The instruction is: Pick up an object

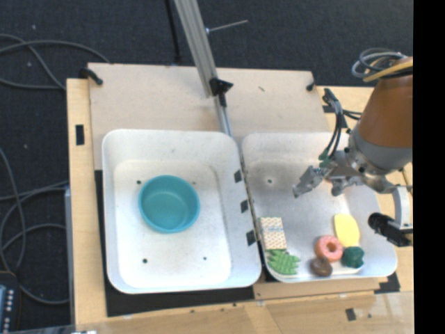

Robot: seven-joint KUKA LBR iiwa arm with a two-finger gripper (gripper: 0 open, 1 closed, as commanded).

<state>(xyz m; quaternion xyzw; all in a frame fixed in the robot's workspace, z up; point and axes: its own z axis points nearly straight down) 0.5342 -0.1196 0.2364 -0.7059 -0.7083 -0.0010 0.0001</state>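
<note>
We are hovering our gripper (321,181) over the right bin (278,152), roughly at its centre, with nothing between the fingers; whether they are spread or pressed together we cannot tell from this slanted look down.

The things we could be picking are all crowding the near edge of that bin. From the gripper, the yellow block (346,228) is sitting at about five o'clock, near but clearly apart. Just beyond it the pink ring (328,247) and the dark green lump (354,257) are lying side by side, with a brown ring (321,266) touching the pink one from below. At about seven o'clock the patterned sponge (272,232) is lying against the bin's left wall, and the green leafy piece (283,261) is resting just below it.

We judge the pieces are gathering there because the bin's floor is dipping toward that corner. That crowding is making a clean pinch harder; the yellow block, standing a little clear of its neighbours, is looking like our easiest target.

In the left bin (125,152), at nine o'clock and well apart, a teal bowl (169,203) is sitting alone, its wide rim likely awkward for us.
</note>
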